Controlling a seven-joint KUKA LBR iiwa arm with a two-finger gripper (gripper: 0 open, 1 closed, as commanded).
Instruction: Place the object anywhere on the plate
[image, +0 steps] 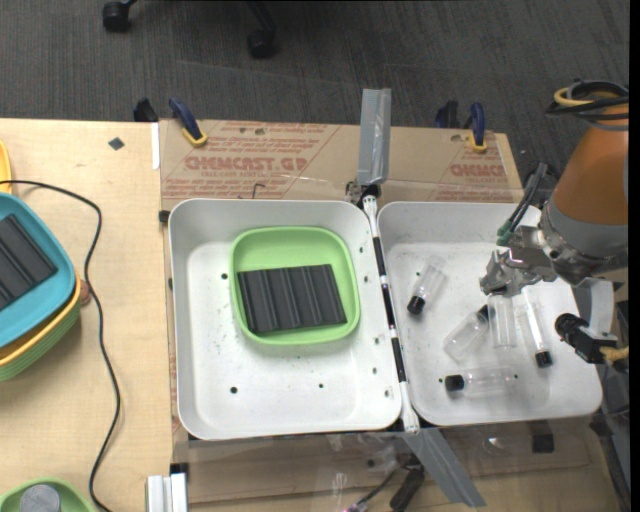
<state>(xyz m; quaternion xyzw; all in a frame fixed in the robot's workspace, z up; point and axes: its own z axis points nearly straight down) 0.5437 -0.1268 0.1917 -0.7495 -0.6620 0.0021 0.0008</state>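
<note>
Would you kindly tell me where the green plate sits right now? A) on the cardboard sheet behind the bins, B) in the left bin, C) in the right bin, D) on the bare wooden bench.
B: the green plate rests inside the left bin, with a dark ribbed insert on it.

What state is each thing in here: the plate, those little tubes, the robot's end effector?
Green plate: in the left bin, carrying a dark ribbed pad, no tube on it.
Clear vials: several, lying on their sides in the right bin.
End effector: over the right bin, above the vials.
</note>
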